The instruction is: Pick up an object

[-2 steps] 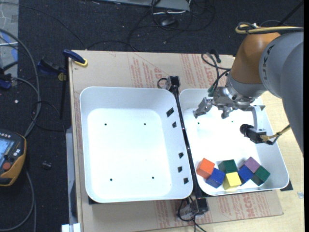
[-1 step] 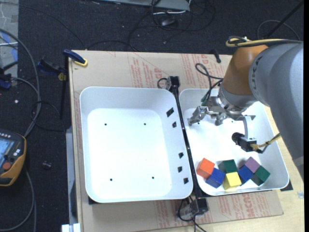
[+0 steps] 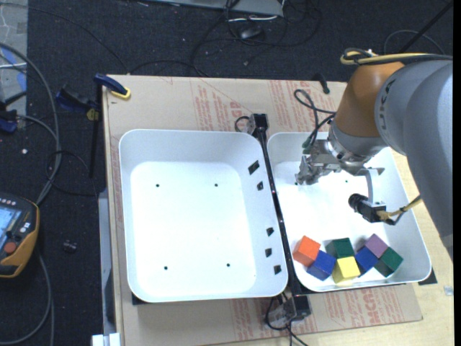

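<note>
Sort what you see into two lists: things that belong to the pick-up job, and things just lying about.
Belongs to the job:
tool
orange cube
yellow cube
purple cube
right bin

Just lying about:
left bin
blue-handled clamp
cables
handheld pendant

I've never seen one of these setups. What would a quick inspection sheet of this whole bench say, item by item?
Surface: a tan board bearing two shallow white bins, the left bin and the right bin, side by side.
Job's things: coloured blocks clustered at the right bin's near edge: orange block, blue block, yellow block, green block, purple block, dark green block.
Clutter: a blue and yellow clamp at the board's far left corner.
Grippers: the pincer is over the right bin's far part, apart from the blocks; its state is unclear.
Cables: black cables across the floor; a cable by the wrist.
Surroundings: dark carpet, an orange handheld device at left.
</note>
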Motion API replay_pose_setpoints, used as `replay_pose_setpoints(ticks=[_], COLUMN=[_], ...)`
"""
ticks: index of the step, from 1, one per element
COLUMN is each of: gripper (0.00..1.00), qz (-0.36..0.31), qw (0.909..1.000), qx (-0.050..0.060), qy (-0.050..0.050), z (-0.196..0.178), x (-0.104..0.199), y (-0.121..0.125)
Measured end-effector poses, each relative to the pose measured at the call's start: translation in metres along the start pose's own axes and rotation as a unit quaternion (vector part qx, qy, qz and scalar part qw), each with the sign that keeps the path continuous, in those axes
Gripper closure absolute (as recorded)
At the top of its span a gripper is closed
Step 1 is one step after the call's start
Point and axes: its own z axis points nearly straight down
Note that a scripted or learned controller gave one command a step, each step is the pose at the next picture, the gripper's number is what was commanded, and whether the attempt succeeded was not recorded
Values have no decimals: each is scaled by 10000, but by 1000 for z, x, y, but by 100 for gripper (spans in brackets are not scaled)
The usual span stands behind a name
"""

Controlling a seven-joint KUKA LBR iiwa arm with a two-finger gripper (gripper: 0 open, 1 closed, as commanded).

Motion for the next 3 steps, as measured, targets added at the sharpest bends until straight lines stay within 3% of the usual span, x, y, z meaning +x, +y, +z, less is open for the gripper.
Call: replay_pose_setpoints(ticks=[3], gripper=[100], qz=[-1], qw=[10000], qx=[-17], qy=[-2], z=[-159], x=[9], y=[-3])
